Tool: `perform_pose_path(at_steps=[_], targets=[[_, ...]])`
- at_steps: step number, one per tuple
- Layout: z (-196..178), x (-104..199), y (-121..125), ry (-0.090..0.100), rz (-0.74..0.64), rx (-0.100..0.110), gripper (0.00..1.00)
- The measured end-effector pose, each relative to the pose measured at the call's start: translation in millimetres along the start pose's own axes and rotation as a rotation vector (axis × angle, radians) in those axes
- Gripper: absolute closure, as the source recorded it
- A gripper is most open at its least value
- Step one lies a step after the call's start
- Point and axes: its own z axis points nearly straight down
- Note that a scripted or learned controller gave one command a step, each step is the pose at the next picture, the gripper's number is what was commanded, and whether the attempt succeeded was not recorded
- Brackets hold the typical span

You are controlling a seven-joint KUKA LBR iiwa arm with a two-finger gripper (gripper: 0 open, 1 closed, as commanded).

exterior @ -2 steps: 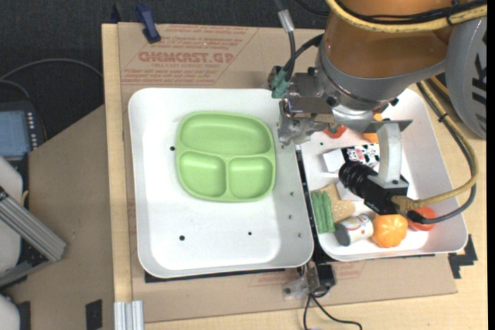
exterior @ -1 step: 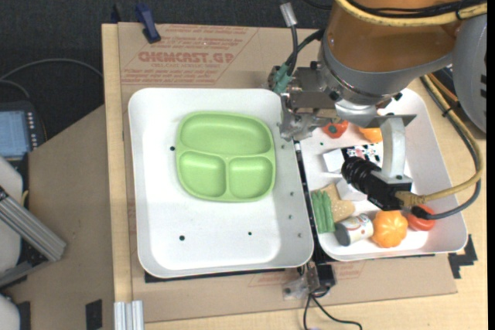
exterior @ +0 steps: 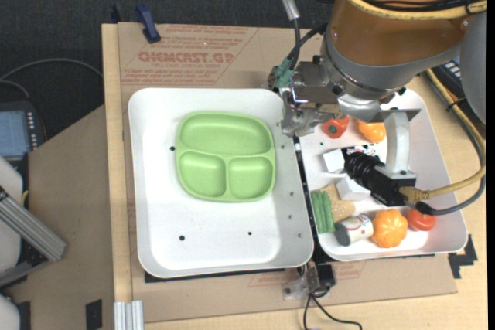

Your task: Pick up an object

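Left white bin (exterior: 147,189) first: a pale green three-compartment plastic tray (exterior: 226,154) sits near its centre. Over to the right white bin (exterior: 437,166), and the gripper (exterior: 303,103) hangs at its ten o'clock corner. Clenched or released, can't tell. A round orange plastic fruit (exterior: 389,228) rests at six o'clock, well apart.

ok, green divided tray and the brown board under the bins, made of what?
Green tray: looks moulded plastic, matte, uniform colour, soft rounded compartment rims. Brown board: cardboard or paper-faced sheet, flat matte brown with red print; can't tell which.
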Motion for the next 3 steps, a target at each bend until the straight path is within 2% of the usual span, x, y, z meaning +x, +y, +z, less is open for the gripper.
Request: perform_pose_path(at_steps=[1, 2, 3], targets=[[-74, -20, -1, 0.001, 0.004, 0.000, 1.00], [11, 10, -3, -0.003, 0.000, 0.019, 1.00], [-5, 9, -2, 0.000, 0.002, 0.007, 1.00]])
